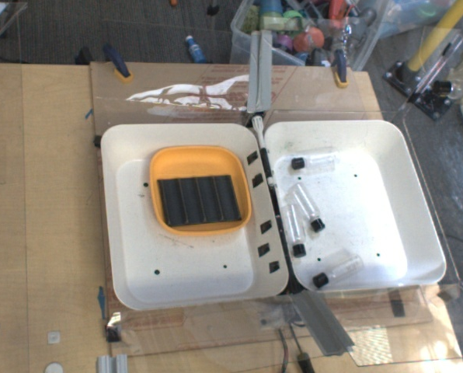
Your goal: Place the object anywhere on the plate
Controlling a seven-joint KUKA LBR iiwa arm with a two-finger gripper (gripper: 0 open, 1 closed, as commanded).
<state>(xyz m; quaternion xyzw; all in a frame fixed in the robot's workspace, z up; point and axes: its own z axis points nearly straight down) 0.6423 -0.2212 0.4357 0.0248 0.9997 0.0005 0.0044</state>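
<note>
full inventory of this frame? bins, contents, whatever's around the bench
white bins: 2, white, side by side on the bench; left bin, right bin
plate: 1, orange-yellow, in the left bin
ridged insert: 1, dark grey, lying on the plate
tubes: 4, clear with black caps, loose in the right bin; upper one, two side by side in the middle, lower one
divider: 1, white with black tabs, between the bins
storage tub: 1, clear, full of mixed coloured items, on the floor beyond the bench
bench: 1, tan wood, under both bins
</note>
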